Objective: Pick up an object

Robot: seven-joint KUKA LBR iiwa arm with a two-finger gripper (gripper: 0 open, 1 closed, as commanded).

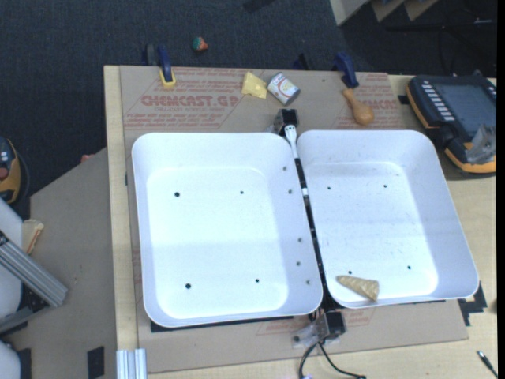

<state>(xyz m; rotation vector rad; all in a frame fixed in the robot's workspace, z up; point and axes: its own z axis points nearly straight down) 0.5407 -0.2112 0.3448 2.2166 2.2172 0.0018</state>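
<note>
On the left you see the left shallow white plastic bin [217,227], with only small dark dots on its floor. Right of it, touching along the middle seam, is the right shallow white plastic bin [379,212], and I take this bin as the landmark. Inside it, near its front wall and toward its left front corner, lies the small tan wedge-shaped piece [359,287], flat on the floor, its thin tip pointing left.

You can expect this wedge to be light and, I judge, a little soft like foam or a toy food, so it may slide on the smooth floor when it is touched. Take it across the thicker right end, not the thin tip, and come down straight.

Behind the landmark bin, on the cardboard sheet over the table, rest a yellow block [254,85], a small white box [283,88] and a wooden-looking peg [357,110].

About the end effector, I cannot tell its state or how far the wedge is from it.
</note>
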